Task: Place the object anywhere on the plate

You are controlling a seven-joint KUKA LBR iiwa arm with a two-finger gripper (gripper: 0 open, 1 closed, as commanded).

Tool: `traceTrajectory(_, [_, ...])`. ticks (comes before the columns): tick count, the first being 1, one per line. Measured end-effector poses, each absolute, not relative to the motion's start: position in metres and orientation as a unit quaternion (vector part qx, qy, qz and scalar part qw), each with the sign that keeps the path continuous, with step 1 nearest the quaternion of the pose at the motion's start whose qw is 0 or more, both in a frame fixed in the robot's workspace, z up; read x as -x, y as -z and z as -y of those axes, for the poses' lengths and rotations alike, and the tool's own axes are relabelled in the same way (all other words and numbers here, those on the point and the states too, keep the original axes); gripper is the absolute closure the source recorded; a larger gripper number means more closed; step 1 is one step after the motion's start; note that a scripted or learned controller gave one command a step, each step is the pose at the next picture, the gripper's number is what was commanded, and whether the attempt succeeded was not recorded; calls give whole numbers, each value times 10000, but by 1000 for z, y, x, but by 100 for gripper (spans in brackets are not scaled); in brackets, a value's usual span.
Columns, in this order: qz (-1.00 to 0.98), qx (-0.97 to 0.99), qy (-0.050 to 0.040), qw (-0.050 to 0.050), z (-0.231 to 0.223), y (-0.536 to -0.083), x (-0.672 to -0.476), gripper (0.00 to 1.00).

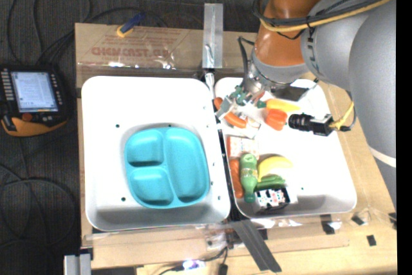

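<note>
A turquoise plate (167, 166) with three compartments lies in the left bin (103, 113). My gripper (235, 103) hangs low over the upper left corner of the right bin (328, 164), close to the wall between the two bins. Right under and beside it lie small orange toy pieces (235, 118), with something green (242, 97) at the gripper itself. Whether anything is held I cannot make out. An orange piece (276, 116) and a yellow piece (281, 104) lie just right of the gripper.
In the near part of the right bin lie a yellow banana (274, 164), a green cucumber (248, 168), a carrot (235, 178), a green pepper (270, 181) and a black-and-white box (273, 197). A black cylinder (309, 122) juts from the arm over the bin.
</note>
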State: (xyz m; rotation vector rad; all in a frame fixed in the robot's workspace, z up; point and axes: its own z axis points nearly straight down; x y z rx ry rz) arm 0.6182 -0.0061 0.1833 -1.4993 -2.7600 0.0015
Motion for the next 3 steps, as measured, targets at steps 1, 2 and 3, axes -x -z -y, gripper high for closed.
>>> traceTrajectory(1, [8046,5938,-8,14,-58,-183,-577,100])
traceTrajectory(2, [8543,5198,-13,21,-107,-154,-534,100])
traceTrajectory(3, [8541,5201,-11,22,-107,-154,-534,0])
